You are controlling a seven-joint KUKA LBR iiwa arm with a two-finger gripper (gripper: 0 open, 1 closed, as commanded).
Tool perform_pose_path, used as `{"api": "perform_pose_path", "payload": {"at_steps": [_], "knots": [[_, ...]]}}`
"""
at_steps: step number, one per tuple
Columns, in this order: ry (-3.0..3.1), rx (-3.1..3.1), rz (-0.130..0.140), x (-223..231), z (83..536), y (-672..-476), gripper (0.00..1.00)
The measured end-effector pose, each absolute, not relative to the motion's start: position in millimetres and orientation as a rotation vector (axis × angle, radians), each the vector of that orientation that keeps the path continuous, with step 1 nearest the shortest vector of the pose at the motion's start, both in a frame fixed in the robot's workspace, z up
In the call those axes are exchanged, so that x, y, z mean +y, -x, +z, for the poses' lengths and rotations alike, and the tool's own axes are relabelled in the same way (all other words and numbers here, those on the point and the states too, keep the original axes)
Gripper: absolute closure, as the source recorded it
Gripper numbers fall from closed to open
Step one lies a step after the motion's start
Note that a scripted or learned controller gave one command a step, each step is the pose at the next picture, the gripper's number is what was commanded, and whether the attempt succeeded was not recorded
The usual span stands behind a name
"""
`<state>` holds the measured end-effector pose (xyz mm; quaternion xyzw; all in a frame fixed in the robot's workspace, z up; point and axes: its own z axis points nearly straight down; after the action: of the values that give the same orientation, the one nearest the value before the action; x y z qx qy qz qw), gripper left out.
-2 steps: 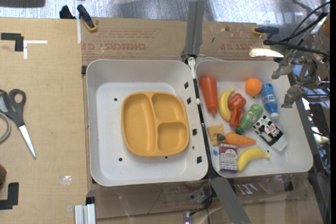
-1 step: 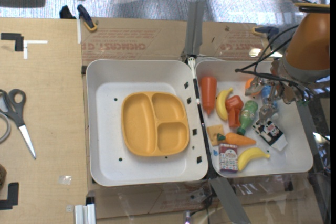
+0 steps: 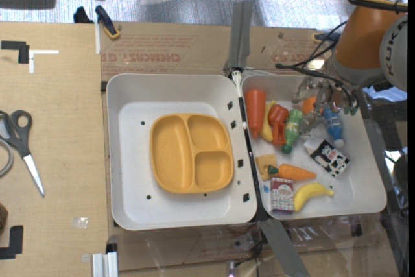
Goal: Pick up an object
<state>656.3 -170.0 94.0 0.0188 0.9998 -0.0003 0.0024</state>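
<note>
The right bin (image 3: pixel 363 201) holds several toy foods: an orange cylinder (image 3: pixel 255 110), a red pepper (image 3: pixel 277 115), a green bottle (image 3: pixel 293 128), a blue bottle (image 3: pixel 333 127), a black-and-white carton (image 3: pixel 329 157), a carrot (image 3: pixel 296 172), a banana (image 3: pixel 312 194) and a small pink box (image 3: pixel 281 195). My gripper (image 3: pixel 320 104) hangs over the bin's far part, between the green bottle and the blue bottle, with a small orange item (image 3: pixel 310 104) beside it. Nothing is visibly lifted.
The left bin (image 3: pixel 123 139) carries a yellow divided plate (image 3: pixel 192 154). Scissors (image 3: pixel 23 143) lie on the bench at far left. A blue-handled clamp (image 3: pixel 106 21) sits at the back. Cables trail from the orange-banded arm (image 3: pixel 366 36) at upper right.
</note>
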Motion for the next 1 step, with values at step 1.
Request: {"api": "perform_pose_path", "payload": {"at_steps": [1], "knots": [[-0.054, 3.133, -0.004, -169.3, 103.1, -657.8, 1.00]]}}
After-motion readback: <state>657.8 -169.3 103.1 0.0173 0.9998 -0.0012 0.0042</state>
